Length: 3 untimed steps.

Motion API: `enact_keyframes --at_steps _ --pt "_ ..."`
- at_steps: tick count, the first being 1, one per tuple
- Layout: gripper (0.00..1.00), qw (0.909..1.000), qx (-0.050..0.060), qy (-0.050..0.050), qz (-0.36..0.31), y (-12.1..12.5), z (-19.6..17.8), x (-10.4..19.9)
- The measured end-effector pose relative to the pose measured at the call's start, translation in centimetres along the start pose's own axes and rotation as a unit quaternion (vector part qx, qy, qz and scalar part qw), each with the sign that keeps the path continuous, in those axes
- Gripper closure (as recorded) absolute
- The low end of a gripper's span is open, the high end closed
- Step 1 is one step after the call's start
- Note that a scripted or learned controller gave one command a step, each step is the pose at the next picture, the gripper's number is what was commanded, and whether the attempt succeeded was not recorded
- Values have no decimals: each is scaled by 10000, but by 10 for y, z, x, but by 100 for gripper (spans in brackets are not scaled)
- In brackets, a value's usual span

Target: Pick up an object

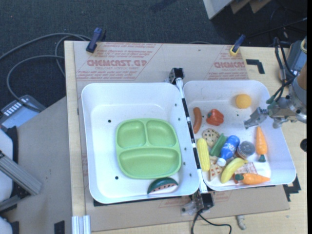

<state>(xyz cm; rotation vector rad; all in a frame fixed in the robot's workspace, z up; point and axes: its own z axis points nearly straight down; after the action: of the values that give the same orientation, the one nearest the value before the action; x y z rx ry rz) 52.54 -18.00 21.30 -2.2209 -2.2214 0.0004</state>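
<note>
We take the upright carrot (261, 140) as the likely target: it reads as hollow plastic toy food, so we judge it light, stiff, slick; best taken across its thick middle, not the tapering tip. Orange, short, stub-ended. It lies in the right bin (280, 130), just below the gripper (263, 115), whose fingers look spread with nothing between them. Left of the carrot sit a grey-lidded jar (246, 148) and blue bottle (229, 146); above-left, an orange ball (243, 101).
</note>
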Motion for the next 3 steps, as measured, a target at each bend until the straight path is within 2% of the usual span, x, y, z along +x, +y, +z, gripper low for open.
enact_keyframes --at_steps 1,2,3 --pt "0 10000 11 7 -4 23 89 66" --pt "0 10000 0 0 -4 103 129 61" --pt "0 10000 -8 -13 2 82 126 87"
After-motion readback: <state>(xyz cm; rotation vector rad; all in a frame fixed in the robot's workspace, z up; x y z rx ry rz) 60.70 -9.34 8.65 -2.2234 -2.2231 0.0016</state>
